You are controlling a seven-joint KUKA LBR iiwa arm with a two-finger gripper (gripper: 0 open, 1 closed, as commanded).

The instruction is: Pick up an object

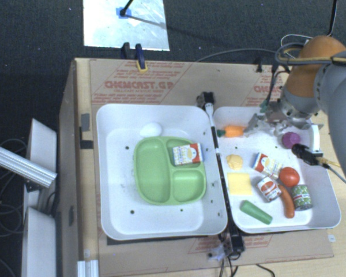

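White plastic walls ring the right bin (334,212), and its near edge holds the tightest crowd: a green cylinder (255,212) by the near left corner, then a red sausage (287,201), a small red can (268,188), a green-labelled can (301,196) and a tomato (289,176), all touching or just beside one another. A grasp aimed there would likely nudge a neighbour or close on two things at once. Slightly farther in lie a flat yellow slice (239,183), thin enough that fingertips may slide over it, a yellow lump (234,161) and a red-and-white packet (267,164).

Toward the far edge sit a purple ball (290,138) and an orange carrot (233,131) near the far left corner. The gripper (271,120) hangs above the far edge, between carrot and ball, close to the far wall; I cannot tell whether it is apart or together, and nothing can be seen in it. No object is picked up yet. The ball looks prone to rolling away under an off-centre pinch, and a descent this near the wall risks striking it.

Across the divider, the left bin (112,154) carries a green tray (161,175) with a small carton (185,153) in its far right compartment.
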